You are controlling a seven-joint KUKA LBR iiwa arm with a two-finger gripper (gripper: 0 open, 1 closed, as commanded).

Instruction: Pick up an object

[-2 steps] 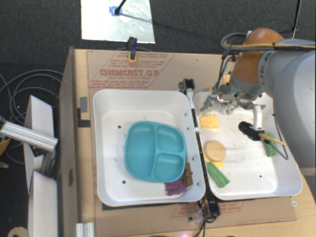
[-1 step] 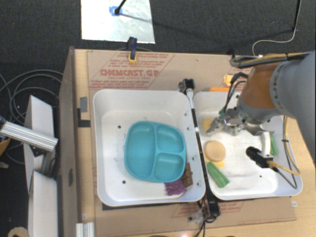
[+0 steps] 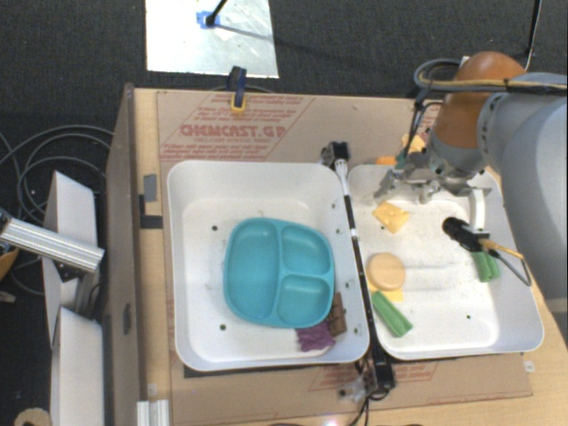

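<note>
**Arm:** grey, orange band (image 3: 469, 91) above the wrist. It enters from the right of the view and bends down over the far part of the right bin (image 3: 461, 319).

**Gripper** (image 3: 406, 189): low over the bin floor, pointing toward the divider between the bins. Whether it is wide or narrow cannot be told, and nothing is seen held in it.

**Items by position from the gripper:**
- yellow block (image 3: 390, 216): just beside the gripper on its near side, lying on the bin floor.
- tan disc (image 3: 386, 272): nearer still, past the block.
- green stick (image 3: 391, 314): beyond the disc, slanted, touching the disc's near edge.
- second green piece (image 3: 485, 264): off to the gripper's right, under the arm.
- small orange bit (image 3: 386, 160): just on the gripper's far side.

**Left bin** (image 3: 204, 238): well apart to the gripper's left. It holds a teal divided plate (image 3: 278, 272), with a purple scrap (image 3: 312, 337) and a brown piece (image 3: 338, 316) at the plate's near corner.
</note>
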